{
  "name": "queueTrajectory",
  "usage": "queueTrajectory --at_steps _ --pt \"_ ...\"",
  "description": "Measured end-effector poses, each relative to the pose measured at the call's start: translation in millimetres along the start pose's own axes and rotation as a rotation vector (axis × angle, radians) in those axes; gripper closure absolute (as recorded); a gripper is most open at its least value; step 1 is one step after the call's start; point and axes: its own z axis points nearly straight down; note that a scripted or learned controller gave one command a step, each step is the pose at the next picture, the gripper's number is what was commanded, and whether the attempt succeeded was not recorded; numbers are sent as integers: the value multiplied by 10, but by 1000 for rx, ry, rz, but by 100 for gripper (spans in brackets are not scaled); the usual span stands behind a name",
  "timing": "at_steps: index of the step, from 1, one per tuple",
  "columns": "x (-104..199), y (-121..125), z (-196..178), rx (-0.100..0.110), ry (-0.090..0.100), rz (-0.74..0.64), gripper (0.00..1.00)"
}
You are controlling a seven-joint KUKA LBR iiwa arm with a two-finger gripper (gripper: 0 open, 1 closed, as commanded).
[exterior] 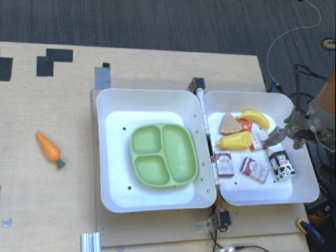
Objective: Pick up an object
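Note:
The right bin point(302, 190) holds several small items: a yellow banana point(255, 117), a tan sandwich slice point(229, 123), a yellow mustard bottle point(234, 139), a white and red packet point(258, 138), two red cartons point(224, 164) point(254, 169) and a black-and-white milk carton point(281, 165). My gripper point(280, 130) hangs over the bin's right side, just right of the packet and above the milk carton. It is open, and nothing sits between its fingers. One finger point(273, 137) points down-left towards the packet.
A green three-part plate point(163, 155) lies in the left bin point(113, 156). An orange toy carrot point(49, 147) rests on the wooden bench far left. Cables run by the bench's right edge point(294, 41).

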Motion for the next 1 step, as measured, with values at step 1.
queueTrajectory --at_steps 1 --pt "54 -53 1356 2 1 3 0"
